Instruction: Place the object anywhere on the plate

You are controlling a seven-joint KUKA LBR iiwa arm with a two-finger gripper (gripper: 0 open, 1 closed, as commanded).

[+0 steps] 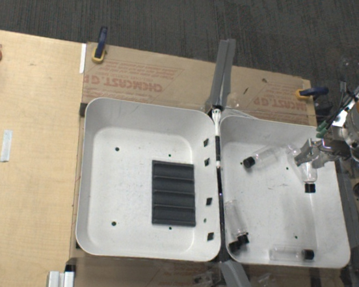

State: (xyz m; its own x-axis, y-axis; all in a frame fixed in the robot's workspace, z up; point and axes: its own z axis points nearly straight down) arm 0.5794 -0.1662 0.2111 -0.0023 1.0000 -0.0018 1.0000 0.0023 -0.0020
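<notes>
The claw (310, 165) hangs over the right bin's (322, 257) far edge — grip unreadable — with a black plate (173, 194) in the left bin (90, 226).

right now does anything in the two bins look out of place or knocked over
Yes. In the right bin, several clear tubes with black caps lie scattered on their sides at different angles, e.g. and. The black ridged plate in the left bin sits square.
</notes>
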